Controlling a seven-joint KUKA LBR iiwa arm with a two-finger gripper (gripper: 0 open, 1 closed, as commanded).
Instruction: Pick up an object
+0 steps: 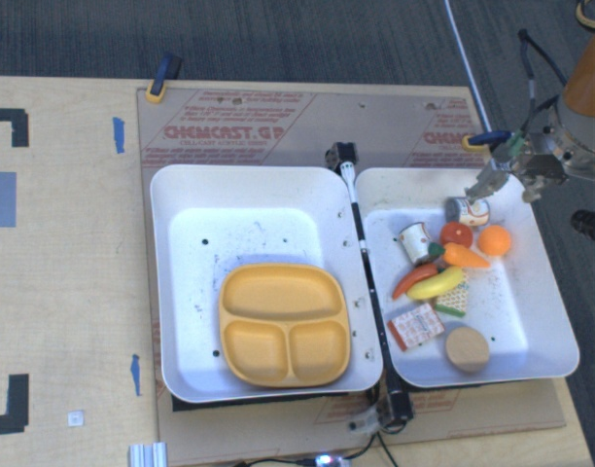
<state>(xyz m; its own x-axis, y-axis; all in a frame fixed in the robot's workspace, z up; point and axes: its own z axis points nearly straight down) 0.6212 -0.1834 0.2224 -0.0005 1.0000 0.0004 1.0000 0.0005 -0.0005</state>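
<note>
Two shallow white bins sit side by side on a cardboard-covered surface (pixel 278 125). The left white bin (pixel 181 202) contains a yellow three-compartment plastic plate (pixel 284 321) lying flat near its front. The right white bin (pixel 541 300) holds a cluster of small items: a round orange ball (pixel 494 240), a red tomato-shaped toy (pixel 456 233), a white cylindrical cup (pixel 413 241) on its side, a yellow banana-shaped toy (pixel 438 282) touching a red chilli-shaped toy (pixel 412 280), a red-and-white printed packet (pixel 415 326), and a tan round disc (pixel 467 348) near the front. The pincer (pixel 484 189) hangs over the bin's far right corner, just above a small grey-and-white object (pixel 467 208); whether its fingers are apart or together cannot be told.
</note>
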